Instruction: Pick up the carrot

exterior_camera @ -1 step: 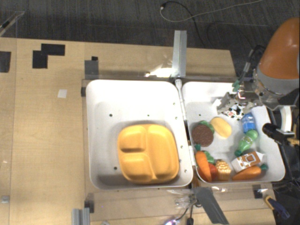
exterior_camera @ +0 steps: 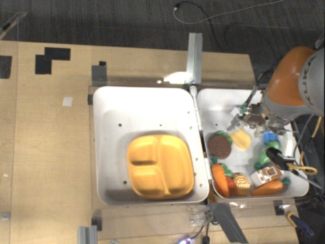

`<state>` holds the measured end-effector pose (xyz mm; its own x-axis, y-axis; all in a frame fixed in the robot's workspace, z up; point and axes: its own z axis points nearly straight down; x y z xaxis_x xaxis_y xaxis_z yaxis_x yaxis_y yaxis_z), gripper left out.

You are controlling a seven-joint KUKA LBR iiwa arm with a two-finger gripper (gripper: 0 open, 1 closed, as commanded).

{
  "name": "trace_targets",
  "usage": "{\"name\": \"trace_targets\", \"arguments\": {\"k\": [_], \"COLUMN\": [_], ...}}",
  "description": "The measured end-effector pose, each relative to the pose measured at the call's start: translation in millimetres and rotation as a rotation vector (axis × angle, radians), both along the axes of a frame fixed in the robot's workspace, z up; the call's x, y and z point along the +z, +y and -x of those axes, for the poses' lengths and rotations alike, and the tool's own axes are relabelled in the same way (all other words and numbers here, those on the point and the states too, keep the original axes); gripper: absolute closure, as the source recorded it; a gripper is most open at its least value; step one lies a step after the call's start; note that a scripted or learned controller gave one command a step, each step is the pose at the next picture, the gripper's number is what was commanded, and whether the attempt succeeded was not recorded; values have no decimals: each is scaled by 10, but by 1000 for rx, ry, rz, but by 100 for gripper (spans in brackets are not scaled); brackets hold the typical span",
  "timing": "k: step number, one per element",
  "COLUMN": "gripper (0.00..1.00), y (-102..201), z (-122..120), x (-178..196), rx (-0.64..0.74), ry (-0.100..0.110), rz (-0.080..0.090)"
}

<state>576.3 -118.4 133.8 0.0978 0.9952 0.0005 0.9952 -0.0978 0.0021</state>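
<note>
Camera view: fingers (exterior_camera: 238, 120) hang over the right bin (exterior_camera: 213, 103); their spread can't be told; carrot (exterior_camera: 220, 180) well apart.

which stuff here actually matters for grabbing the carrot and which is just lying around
For the job:
- carrot, at the near left corner of the right bin
- gripper, over the far part of that bin

Lying about:
- yellow divided tray in the left bin
- brown round patty
- pale yellow piece
- corn cob
- green and blue items
</note>
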Motion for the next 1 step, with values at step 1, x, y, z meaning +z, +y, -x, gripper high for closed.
{"name": "trace_targets", "arguments": {"k": [1], "gripper": [0], "y": [329], "z": [-346], "x": [782], "rx": [-166], "ry": [-4], "rz": [0]}}
